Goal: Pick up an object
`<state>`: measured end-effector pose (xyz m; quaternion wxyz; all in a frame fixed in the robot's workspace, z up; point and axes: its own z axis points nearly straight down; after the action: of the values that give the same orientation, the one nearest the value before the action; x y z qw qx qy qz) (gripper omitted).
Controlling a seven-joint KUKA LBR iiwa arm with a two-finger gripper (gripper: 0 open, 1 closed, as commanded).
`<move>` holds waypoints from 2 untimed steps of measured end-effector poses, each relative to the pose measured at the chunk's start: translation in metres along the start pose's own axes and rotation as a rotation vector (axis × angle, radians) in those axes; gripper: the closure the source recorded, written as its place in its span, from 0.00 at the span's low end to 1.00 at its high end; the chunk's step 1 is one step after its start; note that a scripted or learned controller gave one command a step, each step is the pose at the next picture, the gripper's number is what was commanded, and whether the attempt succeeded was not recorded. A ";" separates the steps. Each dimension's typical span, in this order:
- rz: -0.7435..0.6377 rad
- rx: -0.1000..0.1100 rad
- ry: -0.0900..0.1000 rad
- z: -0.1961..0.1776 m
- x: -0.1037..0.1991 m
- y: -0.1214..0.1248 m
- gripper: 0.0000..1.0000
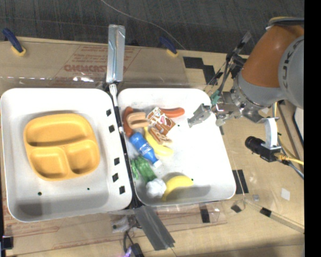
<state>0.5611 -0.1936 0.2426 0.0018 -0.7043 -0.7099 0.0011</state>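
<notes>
Nearest the camera, at the lower edge of the right-hand shallow white plastic bin [224, 165], sits a yellow rounded toy lemon [177, 185], touching a small whitish crumpled lump [155, 187] on its left. Just above them along the bin's left wall lies a green leafy plastic toy [142, 168], and above that a small blue plastic bottle with a white cap end [143, 146], its long axis slanting from upper left to lower right. A yellow banana-shaped toy [161, 148] lies just beside the bottle, slanting the same way. Over it rests a red-and-white patterned packet [160, 123], tilted. A brown sausage-shaped toy [132, 120] curves against the bin's upper left, and a red-orange hot-dog sausage [173, 112] lies nearly level, its long axis running left to right, near the packet's upper corner. All these things are clustered in the left half of the bin.

The grey metal pincer [199, 116] hangs over the upper right part of that bin, pointing leftward toward the pile, apart from the red-orange sausage. Whether its tips are parted or closed cannot be told, and nothing is seen between them.

The left-hand shallow white plastic bin [10, 197] holds a yellow three-compartment plastic tray [60, 145]. Both bins rest on the tan wooden surface [267, 197].
</notes>
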 end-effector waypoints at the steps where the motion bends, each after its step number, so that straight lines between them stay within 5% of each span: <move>1: 0.077 0.010 0.002 0.104 0.011 0.076 0.00; 2: -0.066 -0.022 -0.004 0.134 0.019 0.104 0.00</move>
<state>0.6644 -0.1733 0.1080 -0.0076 -0.6806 -0.7326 -0.0054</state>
